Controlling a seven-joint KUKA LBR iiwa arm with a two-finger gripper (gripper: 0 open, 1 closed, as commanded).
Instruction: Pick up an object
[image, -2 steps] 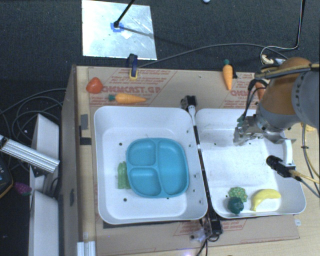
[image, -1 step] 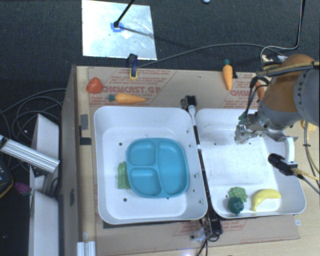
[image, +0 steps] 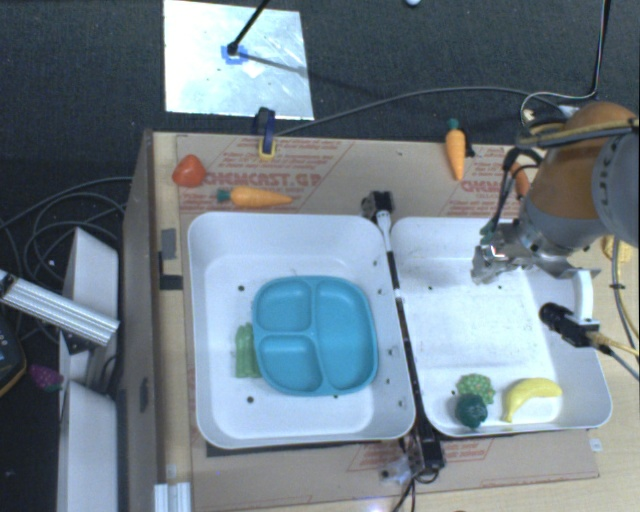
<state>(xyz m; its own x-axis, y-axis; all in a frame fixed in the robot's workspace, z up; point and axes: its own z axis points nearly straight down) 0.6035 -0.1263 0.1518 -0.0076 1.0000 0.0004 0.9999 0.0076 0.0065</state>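
My hand (image: 491, 259) hangs over the far part of the right shallow white bin (image: 440, 330); whether it is clenched or released I cannot tell from here. At that bin's near edge lie a yellow plastic banana (image: 529, 396), a green leafy toy (image: 475, 384) and, touching it, what looks like a dark teal ball (image: 471, 410), all well apart from my hand. The left white bin (image: 215, 300) holds a blue sectioned plate (image: 314, 334).

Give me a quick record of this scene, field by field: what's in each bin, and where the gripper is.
left bin: blue divided plate, green item at its left edge
right bin: yellow banana, green toy, dark green toy, all near front edge
gripper: over right bin's back part, holding nothing visible
bench behind bins: carrot, second carrot, red-orange item
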